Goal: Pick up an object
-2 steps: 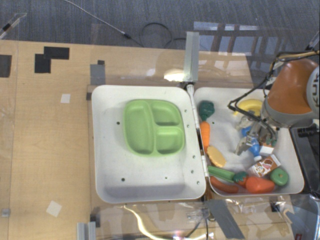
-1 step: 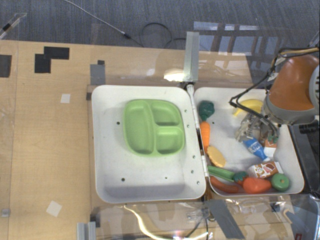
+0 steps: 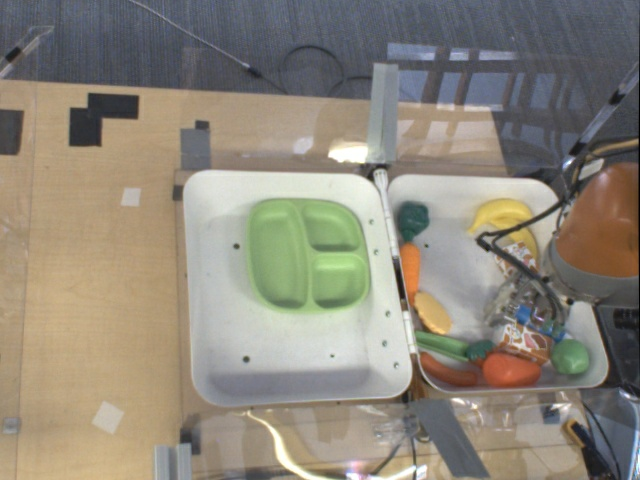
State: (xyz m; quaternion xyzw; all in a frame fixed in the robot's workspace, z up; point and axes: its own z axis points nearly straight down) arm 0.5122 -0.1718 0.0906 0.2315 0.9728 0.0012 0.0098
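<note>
Right white bin [image 3: 455, 190]: the metal two-finger gripper [image 3: 517, 313] is lowered into its near right part; how its jaws stand cannot be told. Just beside it, toward the near edge, lie a red-orange plastic tomato [image 3: 511, 369] and a small printed packet [image 3: 524, 338]. A green round ball [image 3: 571, 357] sits in the near right corner. Farther off: yellow plastic banana [image 3: 503, 214], orange carrot [image 3: 410, 269], dark green broccoli piece [image 3: 412, 217]. Left white bin [image 3: 215, 268]: one light green divided plastic plate [image 3: 308, 253].

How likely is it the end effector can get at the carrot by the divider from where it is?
Probably yes. The carrot lies exposed along the right bin's left wall, nothing on top; the end effector sits across the bin. The close wall may hinder a grip.
</note>
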